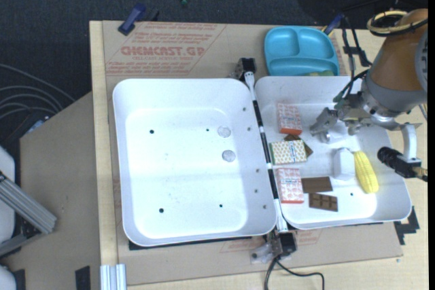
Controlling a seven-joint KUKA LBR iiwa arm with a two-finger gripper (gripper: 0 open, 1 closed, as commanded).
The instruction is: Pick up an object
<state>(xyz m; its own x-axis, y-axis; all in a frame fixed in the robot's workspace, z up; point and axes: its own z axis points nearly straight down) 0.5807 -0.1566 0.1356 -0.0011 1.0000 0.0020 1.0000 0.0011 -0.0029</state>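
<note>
The pincer [331, 124] hangs low over the right bin [387, 210], right of centre in the frame; how far it is open cannot be told, and nothing is seen in it. The nearest candidates are the corn [366, 171], lying flat at lower right of that bin, and a white block [342, 163] touching its left side. The risk is that a descent lands between these two and pushes them apart, or clips the packets [290, 151] crowded at the bin's left wall. The corn is yellow, short, rounded and likely to roll.
</note>
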